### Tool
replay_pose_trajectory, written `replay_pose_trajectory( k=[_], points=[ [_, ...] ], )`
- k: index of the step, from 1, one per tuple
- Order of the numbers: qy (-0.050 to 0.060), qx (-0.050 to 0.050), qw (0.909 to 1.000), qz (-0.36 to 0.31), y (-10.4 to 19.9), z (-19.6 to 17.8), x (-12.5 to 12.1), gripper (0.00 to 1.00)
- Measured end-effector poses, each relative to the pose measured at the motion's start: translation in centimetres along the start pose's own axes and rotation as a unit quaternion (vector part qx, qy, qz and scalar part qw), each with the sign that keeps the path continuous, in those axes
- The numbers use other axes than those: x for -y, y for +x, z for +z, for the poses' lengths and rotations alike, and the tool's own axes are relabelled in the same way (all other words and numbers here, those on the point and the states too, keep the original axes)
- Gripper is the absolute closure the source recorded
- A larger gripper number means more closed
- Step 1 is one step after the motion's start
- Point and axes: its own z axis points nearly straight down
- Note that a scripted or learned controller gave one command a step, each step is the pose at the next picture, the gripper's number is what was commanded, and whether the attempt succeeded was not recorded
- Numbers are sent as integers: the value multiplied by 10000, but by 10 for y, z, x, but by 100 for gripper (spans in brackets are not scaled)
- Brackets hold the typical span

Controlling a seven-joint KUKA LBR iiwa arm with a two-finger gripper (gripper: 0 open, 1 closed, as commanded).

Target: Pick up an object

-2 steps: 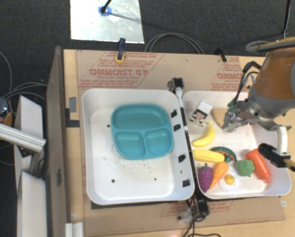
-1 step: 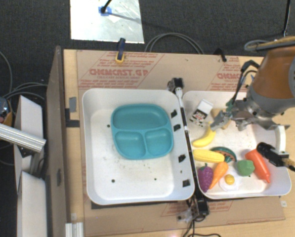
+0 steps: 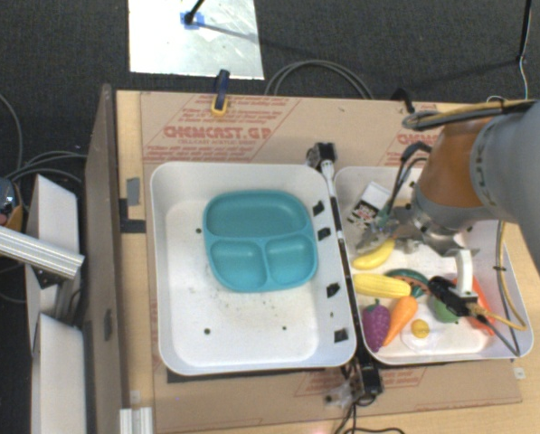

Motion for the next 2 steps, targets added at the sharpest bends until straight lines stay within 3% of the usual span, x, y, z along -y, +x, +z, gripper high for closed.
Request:
replay_pose_trajectory(
  k=[1,2],
  points=[
    [-27,0,10000,7,0,-17,-1,100],
    [-60,-14,10000,-35,63,-112,1,100]
  ],
)
